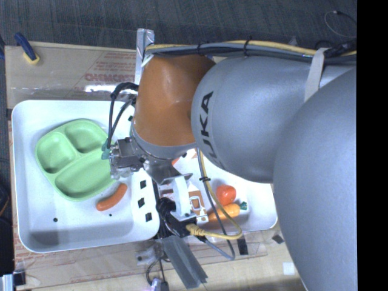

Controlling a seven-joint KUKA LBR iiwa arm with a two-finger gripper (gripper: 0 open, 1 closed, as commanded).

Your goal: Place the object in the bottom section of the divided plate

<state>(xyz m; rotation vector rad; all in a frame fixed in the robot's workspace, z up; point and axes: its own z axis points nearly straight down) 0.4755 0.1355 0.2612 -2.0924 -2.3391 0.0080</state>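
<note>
A green divided plate (73,156) lies in the left bin (36,235), with two small sections at the top and one large section at the bottom. An orange-red sausage (112,197) lies on the bin floor just off the plate's lower right rim. My gripper (120,161) hangs at the plate's right edge, above and slightly right of the sausage. The arm's orange band and wrist hide most of it.
In the right bin (264,220), a red tomato-like piece (225,193) and an orange carrot (225,211) lie close under the arm. The grey arm covers the divide between the bins. A blue clip (25,47) lies on the bench at the top left.
</note>
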